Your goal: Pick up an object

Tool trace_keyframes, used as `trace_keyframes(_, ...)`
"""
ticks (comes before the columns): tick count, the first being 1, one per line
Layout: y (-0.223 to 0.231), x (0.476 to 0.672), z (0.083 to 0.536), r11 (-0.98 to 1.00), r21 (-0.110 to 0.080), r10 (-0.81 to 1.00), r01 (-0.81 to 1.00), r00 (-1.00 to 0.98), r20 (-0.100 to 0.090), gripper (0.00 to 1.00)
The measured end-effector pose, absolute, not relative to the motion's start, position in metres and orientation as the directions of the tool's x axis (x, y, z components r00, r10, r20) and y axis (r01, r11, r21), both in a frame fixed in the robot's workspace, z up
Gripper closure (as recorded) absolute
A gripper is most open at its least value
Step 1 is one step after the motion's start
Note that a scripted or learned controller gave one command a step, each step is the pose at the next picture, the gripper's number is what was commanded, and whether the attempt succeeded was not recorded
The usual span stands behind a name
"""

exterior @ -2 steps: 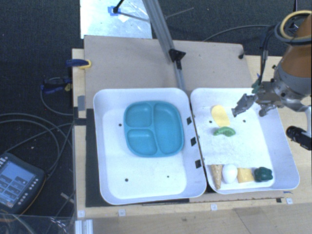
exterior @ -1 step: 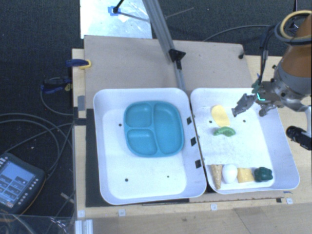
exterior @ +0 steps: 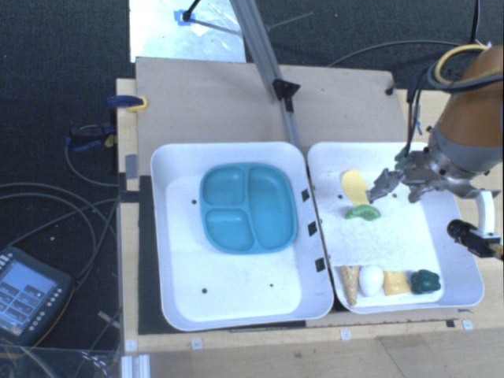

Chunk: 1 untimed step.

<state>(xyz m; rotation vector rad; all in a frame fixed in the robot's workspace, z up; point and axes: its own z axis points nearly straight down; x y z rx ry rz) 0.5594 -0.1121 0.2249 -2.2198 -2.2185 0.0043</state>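
Over the right-hand shallow white bin (exterior: 441, 242), the grey arm with its orange band (exterior: 472, 109) reaches in from the right edge, its wrist bent down and pointing leftward across the bin. At its tip, the two-finger gripper (exterior: 382, 187) hangs low over the bin's upper middle, just right of a yellow banana-shaped plastic piece (exterior: 354, 186) and just above a flat green leafy-looking piece (exterior: 363, 212). Whether it touches either one I cannot tell, and from where I stand I cannot tell if the gripper is spread or pressed together; nothing visibly sits between its tips.

Along that bin's near wall lies a row of small things, close together: a tan cone-shaped piece (exterior: 348, 283), a white egg-shaped piece (exterior: 371, 280), a yellow blocky piece (exterior: 397, 283) and a dark green lumpy piece (exterior: 425, 281).

Beside it on the tabletop (exterior: 236, 101), the left white bin (exterior: 181, 290) holds a blue plastic divided plate (exterior: 248, 208) with three compartments, lying flat in the bin's upper part.
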Motion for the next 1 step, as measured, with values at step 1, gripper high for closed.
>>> trace_keyframes(1, -0.1109, 0.5576, 0.1829, 0.0, -0.003, 1.0, 1.0, 0.0, 0.001, 0.0)
